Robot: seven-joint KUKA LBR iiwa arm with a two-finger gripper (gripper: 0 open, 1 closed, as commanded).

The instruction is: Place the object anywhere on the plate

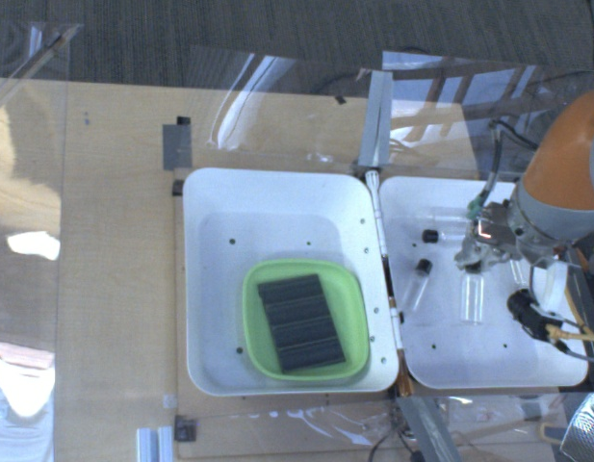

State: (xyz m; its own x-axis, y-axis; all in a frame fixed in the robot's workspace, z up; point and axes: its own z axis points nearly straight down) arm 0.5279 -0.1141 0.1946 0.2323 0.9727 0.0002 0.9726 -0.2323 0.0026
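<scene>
Currently the arm (566,176), grey with an orange band, reaches in from the right over the right bin (441,359). Its end effector (473,258) hangs above the middle of that bin, pointing down at the bin floor. Fingers look clear or pale and blur into the white floor beneath them; cannot tell whether the end effector is released or clenched, and nothing can be made out between its tips.

Right bin contents: two small dark-tipped pieces (426,251) lie on the floor to the left of the end effector, apart from it and from each other. Too small to identify further.

Left bin (277,195): a green plate (349,301) with a raised rim sits in the lower middle of the bin, square with rounded corners. On it lies a dark ribbed block (298,321), flat, turned slightly off the plate's axis, covering most of the plate's centre and inside the rim on all sides.

Both bins sit side by side on the wooden desk (94,258), touching along a shared edge. A grey bracket (177,144) stands on the desk just beyond the left bin's far left corner. Black cables (530,316) trail beneath the wrist over the right bin's right side.
</scene>
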